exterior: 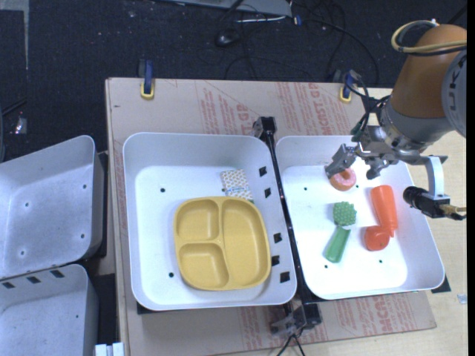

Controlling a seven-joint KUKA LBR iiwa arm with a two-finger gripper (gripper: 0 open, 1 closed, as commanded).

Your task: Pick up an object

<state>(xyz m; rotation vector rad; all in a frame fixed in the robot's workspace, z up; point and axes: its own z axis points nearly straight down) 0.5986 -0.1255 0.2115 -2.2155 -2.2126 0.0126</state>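
Observation:
My gripper [355,166] hangs over the back of the right bin [423,273], and its two dark fingers stand apart, open. A small pink and red round object [344,179] lies on the bin floor just below the left finger, not clasped. A green brush with a bristly head [340,233] lies in the middle of that bin. To its right lies an orange-red bottle-like object [381,216].
The left bin [141,199] holds a yellow divided plate [221,243] and a small patterned white block [236,185] behind it. A black divider [276,191] runs between the bins. The grey and orange arm [427,87] enters from the upper right.

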